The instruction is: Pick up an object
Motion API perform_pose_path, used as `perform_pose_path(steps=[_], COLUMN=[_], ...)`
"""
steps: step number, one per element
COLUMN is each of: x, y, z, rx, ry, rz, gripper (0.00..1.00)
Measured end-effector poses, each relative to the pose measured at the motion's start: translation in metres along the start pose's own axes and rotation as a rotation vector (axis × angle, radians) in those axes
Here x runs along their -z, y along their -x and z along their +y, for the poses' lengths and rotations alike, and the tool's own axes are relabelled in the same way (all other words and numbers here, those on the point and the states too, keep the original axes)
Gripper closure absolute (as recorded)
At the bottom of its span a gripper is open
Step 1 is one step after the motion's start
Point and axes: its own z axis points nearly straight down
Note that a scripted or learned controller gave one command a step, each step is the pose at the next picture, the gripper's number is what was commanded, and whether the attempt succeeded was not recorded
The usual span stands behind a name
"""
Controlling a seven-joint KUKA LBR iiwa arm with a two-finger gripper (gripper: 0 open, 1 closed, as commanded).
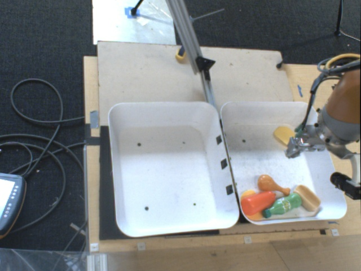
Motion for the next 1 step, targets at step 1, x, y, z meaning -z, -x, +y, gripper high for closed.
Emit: perform_pose_path(steps=[1], x=[0.0623], y=[-0.006], z=[0.0043], rx=[0.004], ry=[0.003], rz=[-0.001], gripper=[1.0])
